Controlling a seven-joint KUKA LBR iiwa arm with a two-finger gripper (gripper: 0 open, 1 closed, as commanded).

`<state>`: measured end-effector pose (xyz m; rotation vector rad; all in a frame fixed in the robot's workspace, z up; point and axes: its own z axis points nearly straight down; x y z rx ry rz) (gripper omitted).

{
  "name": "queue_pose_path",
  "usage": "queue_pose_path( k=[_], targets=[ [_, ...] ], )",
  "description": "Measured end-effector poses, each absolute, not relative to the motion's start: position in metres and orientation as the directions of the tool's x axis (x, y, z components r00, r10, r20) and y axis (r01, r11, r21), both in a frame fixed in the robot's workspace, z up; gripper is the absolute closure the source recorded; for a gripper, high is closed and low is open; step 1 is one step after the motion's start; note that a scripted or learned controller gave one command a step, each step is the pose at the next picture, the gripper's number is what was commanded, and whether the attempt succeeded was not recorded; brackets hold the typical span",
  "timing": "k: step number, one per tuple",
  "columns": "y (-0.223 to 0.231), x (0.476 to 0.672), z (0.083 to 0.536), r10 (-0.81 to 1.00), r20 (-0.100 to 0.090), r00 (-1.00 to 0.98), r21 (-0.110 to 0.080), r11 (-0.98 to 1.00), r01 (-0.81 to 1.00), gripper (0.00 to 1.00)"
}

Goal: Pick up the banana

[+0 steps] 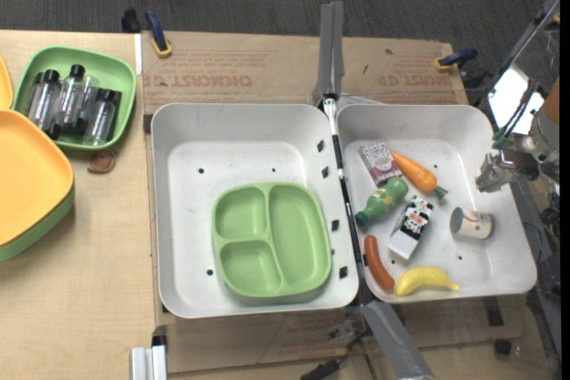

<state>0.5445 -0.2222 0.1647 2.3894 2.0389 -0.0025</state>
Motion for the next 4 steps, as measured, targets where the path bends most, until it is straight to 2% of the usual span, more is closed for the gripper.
queue_pose_path(
  k=[1,2,4],
  targets=[
    [-0.156,0.536,0.091,0.995,0.000,0.102,-0.003,-0.102,0.995,1.00],
    [-0.145,0.557,0.096,0.999,-0.001,0.052,-0.001,-0.052,0.999,1.00],
    [-0.147,0.552,0.091,1.000,0.000,0.004,-0.003,-0.004,1.000,1.00]
  ],
)
